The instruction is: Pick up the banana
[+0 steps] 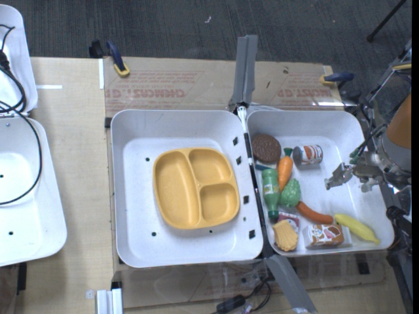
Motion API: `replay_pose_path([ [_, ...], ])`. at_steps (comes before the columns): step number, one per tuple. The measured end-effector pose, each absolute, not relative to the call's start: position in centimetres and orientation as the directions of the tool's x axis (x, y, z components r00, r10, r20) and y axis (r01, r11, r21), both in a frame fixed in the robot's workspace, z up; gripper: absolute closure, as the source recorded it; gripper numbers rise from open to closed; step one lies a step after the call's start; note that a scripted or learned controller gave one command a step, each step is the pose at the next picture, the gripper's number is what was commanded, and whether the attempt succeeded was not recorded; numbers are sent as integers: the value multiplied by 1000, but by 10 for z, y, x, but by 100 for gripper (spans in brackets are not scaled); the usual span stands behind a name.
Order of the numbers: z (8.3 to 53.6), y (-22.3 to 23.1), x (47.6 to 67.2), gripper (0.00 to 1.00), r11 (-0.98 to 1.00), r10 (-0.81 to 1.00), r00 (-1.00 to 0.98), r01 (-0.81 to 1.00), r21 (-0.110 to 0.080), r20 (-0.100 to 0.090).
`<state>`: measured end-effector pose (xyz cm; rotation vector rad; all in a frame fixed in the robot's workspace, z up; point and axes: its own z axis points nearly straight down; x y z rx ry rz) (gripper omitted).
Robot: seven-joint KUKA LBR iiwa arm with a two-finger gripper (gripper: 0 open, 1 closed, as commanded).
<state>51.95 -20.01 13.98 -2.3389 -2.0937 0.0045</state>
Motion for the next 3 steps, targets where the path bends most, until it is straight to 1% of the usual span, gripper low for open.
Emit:
replay_pose_path([
  [1,89,-208,479,0,-45,999,45,999,-5,10],
  [2,96,-210,479,100,-49,999,49,999,-7,6],
  [3,95,-208,479,0,-47,999,47,999,-9,10],
])
